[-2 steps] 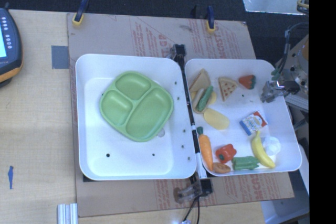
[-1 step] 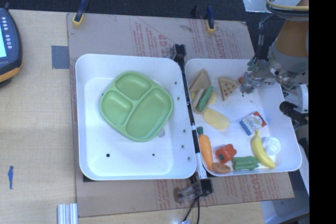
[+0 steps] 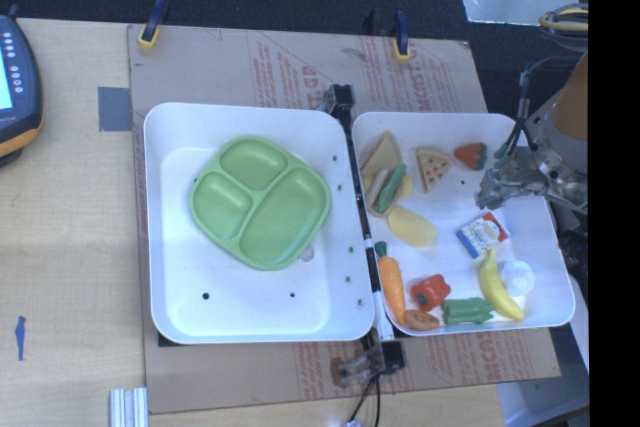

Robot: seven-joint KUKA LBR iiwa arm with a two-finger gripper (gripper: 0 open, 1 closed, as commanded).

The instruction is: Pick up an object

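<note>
The right bin (image 3: 452, 123) holds several toy foods: a bread slice (image 3: 379, 155), a green pickle (image 3: 390, 185), a pizza wedge (image 3: 432, 167), a red tomato (image 3: 470, 155), a yellow potato (image 3: 412, 227), a carrot (image 3: 392, 287), a red pepper (image 3: 430, 290), a green vegetable (image 3: 467, 311), a banana (image 3: 497, 285) and a blue-and-white carton (image 3: 482, 235). My gripper (image 3: 493, 192) hangs at the bin's right side, just above the carton and right of the pizza wedge. Nothing shows held in it.
The left bin (image 3: 170, 295) carries a green divided plate (image 3: 262, 201). A handheld pendant (image 3: 15, 85) lies at the far left of the bench. Yellow-and-blue clamps (image 3: 152, 25) (image 3: 400, 40) pin the cardboard sheet at the back edge. A small white cup (image 3: 517, 277) sits by the banana.
</note>
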